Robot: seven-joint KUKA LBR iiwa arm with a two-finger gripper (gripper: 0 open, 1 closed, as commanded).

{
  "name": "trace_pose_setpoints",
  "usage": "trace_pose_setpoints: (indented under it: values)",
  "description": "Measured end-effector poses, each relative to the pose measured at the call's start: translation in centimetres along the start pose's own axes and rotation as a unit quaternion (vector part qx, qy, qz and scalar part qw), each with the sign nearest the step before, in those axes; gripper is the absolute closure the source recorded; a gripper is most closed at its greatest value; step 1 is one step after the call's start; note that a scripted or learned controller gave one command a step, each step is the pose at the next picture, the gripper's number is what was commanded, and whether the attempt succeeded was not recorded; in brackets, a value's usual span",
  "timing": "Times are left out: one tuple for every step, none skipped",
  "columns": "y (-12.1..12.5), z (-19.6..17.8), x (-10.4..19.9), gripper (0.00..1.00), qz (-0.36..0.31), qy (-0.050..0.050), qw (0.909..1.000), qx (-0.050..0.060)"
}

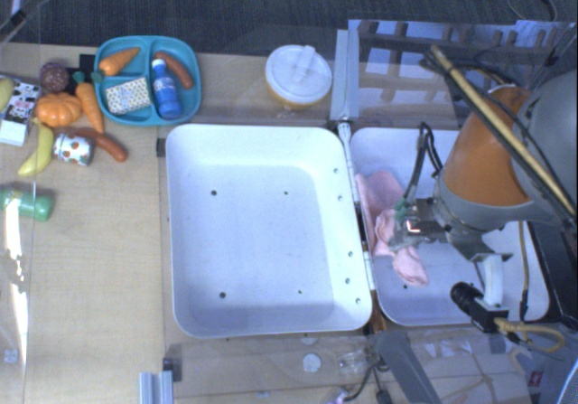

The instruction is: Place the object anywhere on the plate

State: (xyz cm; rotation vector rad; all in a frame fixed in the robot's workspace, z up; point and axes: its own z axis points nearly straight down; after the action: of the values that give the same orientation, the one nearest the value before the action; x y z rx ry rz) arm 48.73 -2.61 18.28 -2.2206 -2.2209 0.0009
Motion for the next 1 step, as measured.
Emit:
trace_pose_setpoints:
  values:
    - [0.14, -4.04, 0.08, 1.0, -0.003, 0.0, 1.0, 0.0]
